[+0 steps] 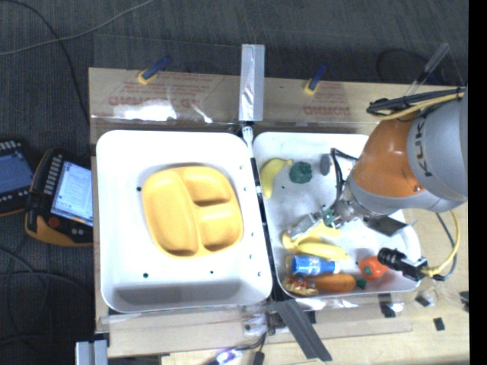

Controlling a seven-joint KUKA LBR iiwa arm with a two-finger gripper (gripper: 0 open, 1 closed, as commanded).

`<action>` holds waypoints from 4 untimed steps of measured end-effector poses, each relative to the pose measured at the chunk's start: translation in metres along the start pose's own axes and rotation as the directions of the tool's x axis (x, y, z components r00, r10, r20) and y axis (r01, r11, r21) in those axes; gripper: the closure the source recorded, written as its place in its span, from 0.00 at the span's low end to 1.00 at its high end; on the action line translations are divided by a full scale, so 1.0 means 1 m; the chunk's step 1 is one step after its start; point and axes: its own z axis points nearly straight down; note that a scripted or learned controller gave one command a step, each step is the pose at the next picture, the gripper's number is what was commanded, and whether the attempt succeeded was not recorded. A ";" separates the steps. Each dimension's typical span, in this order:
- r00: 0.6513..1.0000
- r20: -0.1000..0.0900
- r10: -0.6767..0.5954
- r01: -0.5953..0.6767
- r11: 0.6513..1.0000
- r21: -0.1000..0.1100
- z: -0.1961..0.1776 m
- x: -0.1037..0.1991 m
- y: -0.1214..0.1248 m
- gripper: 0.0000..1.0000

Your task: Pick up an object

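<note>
Banana, the yellow curved plastic one (316, 246), lies in the right white bin (268, 280) just below the tool (304, 224), its long axis running left-right, so you drop almost straight down; whether that tool's spread, I cannot tell.

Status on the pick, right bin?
Gripper low in right bin, just above banana; grip state unclear. Nothing seen held. Blue can and carrot crowd banana's near side.
</note>
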 end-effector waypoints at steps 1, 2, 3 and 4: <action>0.962 0.001 0.274 -0.274 0.962 -0.002 0.000 0.024 -0.022 0.00; 0.998 0.003 0.057 -0.057 0.998 -0.003 -0.001 0.019 -0.031 0.00; 0.999 -0.004 0.054 -0.054 0.999 -0.003 -0.009 0.022 -0.029 1.00; 0.999 -0.009 0.049 -0.049 0.999 0.023 -0.090 0.059 0.041 1.00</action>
